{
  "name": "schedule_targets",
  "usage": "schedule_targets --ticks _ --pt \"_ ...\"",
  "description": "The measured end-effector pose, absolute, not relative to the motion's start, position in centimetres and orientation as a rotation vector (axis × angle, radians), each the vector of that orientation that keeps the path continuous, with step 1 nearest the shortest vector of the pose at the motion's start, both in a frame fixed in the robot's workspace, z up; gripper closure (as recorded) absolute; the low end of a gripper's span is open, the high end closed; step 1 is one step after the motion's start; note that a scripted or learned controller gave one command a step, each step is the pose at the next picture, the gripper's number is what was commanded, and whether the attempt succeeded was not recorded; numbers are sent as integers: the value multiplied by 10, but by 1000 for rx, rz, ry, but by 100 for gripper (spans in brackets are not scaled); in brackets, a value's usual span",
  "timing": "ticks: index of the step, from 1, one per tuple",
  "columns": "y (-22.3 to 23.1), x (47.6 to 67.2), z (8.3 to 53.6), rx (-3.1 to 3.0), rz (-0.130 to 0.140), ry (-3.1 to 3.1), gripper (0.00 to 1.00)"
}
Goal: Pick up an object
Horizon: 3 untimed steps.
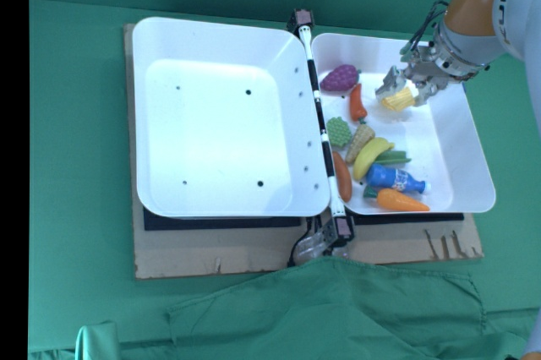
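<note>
My gripper (403, 95) hangs over the back of the right bin (461, 143), shut on a yellow corn cob (397, 100) that sits between its fingers, lifted a little above the bin floor. Below it lie several toy foods: purple grapes (339, 78), a red chili (357, 103), a green piece (339, 131), a tan corn (360, 142), a yellow banana (370, 157), a blue bottle (394, 178), an orange carrot (401, 200) and another orange carrot (341, 176) along the divider.
The left bin (220, 117) stands beside the right one, joined by a black and white divider rail (317, 109). Both rest on a cardboard sheet (211, 253) over green cloth. A fold of cloth (338, 308) lies in front.
</note>
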<state>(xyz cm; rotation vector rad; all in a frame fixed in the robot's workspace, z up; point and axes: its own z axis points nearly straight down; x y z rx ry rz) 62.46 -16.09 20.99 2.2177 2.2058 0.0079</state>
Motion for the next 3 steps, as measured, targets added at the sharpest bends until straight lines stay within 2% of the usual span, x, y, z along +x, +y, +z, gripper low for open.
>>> schedule_targets --ticks 1,2,3 --pt "-135 589 232 2221 3 2219 100" --pt "-132 557 311 2217 10 2210 100" --pt "-140 559 334 2220 5 2212 100"
